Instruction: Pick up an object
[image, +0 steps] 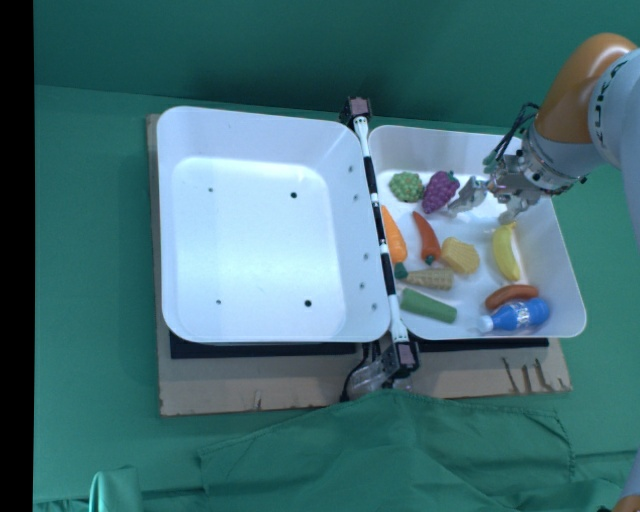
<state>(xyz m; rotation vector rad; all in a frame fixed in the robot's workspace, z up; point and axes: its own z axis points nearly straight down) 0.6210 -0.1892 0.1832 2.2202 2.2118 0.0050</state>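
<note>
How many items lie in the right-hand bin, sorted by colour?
Green: 2, the bumpy green piece and the green cucumber
Purple: 1, the grapes
Orange or red: 3, the carrot, the chili, the sausage
Yellow: 3, the banana, the yellow block, the corn cob
Blue: 1, the bottle
Total: 10

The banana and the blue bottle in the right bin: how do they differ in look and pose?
The banana is yellow and curved; the blue bottle is straight with a white cap. The banana runs roughly along the bin's length, while the bottle lies across it, cap pointing left. The banana lies closer to the pincer; the bottle lies by the near wall. Both lie flat in the right bin.
</note>
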